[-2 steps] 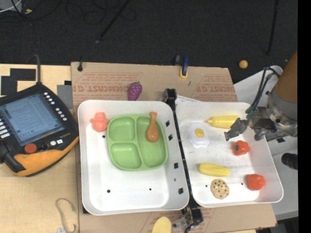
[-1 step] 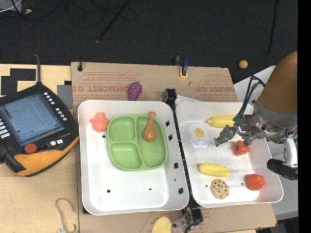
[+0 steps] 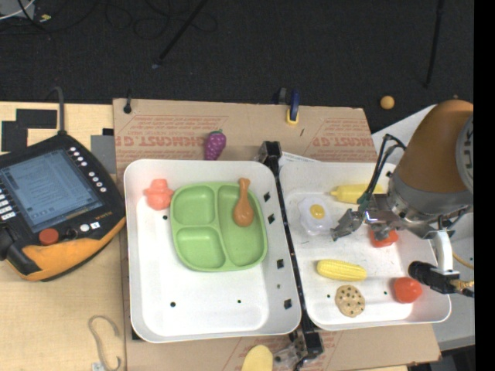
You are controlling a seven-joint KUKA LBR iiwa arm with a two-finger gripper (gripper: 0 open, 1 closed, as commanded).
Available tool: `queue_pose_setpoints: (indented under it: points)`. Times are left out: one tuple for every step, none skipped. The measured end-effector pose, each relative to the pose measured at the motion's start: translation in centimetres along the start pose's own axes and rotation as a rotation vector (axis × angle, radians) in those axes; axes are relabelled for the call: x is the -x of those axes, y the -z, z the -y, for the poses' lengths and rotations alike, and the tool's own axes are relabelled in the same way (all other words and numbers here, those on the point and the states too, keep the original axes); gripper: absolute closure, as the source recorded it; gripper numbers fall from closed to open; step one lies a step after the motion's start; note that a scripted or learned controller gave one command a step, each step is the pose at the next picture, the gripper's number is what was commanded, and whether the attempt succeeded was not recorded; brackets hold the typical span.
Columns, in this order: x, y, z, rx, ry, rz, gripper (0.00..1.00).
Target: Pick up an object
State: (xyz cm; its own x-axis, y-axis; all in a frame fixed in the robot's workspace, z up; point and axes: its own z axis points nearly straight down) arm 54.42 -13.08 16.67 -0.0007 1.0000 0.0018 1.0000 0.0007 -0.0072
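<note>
My gripper (image 3: 362, 229) hangs low over the middle of the right bin (image 3: 371, 319), open. One finger (image 3: 344, 226) points left toward a fried egg (image 3: 315, 213). The other stands beside a small red object (image 3: 384, 238), which is partly hidden under the wrist; nothing shows between the fingers. In the same bin lie a yellow banana-like piece (image 3: 349, 193), a corn cob (image 3: 341, 270), a cookie (image 3: 349, 301) and a red tomato (image 3: 407, 289). The left bin (image 3: 201, 315) holds a green divided plate (image 3: 203, 247) with a drumstick (image 3: 244, 204) on it, and a pink-orange toy (image 3: 158, 194).
A purple grape bunch (image 3: 215, 144) lies on the cardboard behind the bins. A teach pendant (image 3: 50, 195) sits at the left. A yellow object (image 3: 257, 358) rests at the front edge. The black divider (image 3: 280, 230) runs between the bins.
</note>
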Motion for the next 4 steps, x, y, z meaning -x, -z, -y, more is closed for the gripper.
queue_pose_setpoints:
  points:
    - [-0.8,-4.8,0.0,0.000,-0.005,-0.001,0.00]
    - [-1.0,-8.1,0.0,0.002,-0.001,0.001,0.00]
    - [-0.8,-6.9,0.0,0.004,-0.008,0.000,1.00]
    - [-1.6,-2.2,-0.2,0.008,-0.001,0.001,1.00]
